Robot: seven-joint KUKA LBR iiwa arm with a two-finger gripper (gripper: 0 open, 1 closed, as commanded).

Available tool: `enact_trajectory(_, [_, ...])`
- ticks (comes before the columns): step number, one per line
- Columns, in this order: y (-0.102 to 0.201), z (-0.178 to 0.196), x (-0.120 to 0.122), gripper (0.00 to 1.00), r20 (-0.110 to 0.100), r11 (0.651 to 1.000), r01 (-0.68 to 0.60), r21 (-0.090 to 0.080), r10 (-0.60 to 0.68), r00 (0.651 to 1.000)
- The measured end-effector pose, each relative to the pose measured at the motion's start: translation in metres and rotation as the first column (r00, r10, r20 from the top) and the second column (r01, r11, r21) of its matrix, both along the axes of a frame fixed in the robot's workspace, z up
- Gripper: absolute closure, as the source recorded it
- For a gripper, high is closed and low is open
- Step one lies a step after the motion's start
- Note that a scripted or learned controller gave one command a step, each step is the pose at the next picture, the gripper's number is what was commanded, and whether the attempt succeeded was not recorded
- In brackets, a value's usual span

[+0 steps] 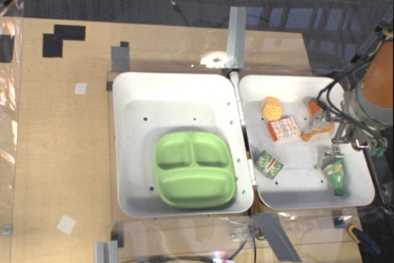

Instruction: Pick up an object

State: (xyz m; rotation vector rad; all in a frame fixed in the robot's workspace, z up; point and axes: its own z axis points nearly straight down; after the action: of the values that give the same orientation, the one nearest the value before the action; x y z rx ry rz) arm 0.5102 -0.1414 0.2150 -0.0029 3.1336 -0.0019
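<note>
The pincer (333,157) hung low in the right bin (295,191), just above a green bottle (336,180) near the front corner. I could not tell its state. It looked ready to grab; next it needed to squeeze and lift.

Left bin (123,132): one green divided tray (194,169). Right bin (295,197): orange item (272,108), red-and-white box (284,129), green packet (268,164), orange-red item (316,120), green bottle (336,180). The claw (330,157) sits directly above the bottle, touching its upper end.
</note>
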Motion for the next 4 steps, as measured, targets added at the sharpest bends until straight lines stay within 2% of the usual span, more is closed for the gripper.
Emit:
enact_trajectory(1, [-0.014, -0.106, 0.038, 0.00, 0.002, 0.884, 0.467, 0.004, -0.467, 0.884])
enact_trajectory(2, [0.036, -0.114, 0.075, 0.00, 0.030, 0.764, 0.645, 0.021, -0.645, 0.764])
enact_trajectory(3, [0.043, -0.128, 0.135, 0.00, -0.005, 0.306, 0.952, 0.008, -0.952, 0.306])
enact_trajectory(4, [0.044, -0.115, 0.137, 1.00, -0.001, 0.315, 0.949, 0.013, -0.949, 0.315])
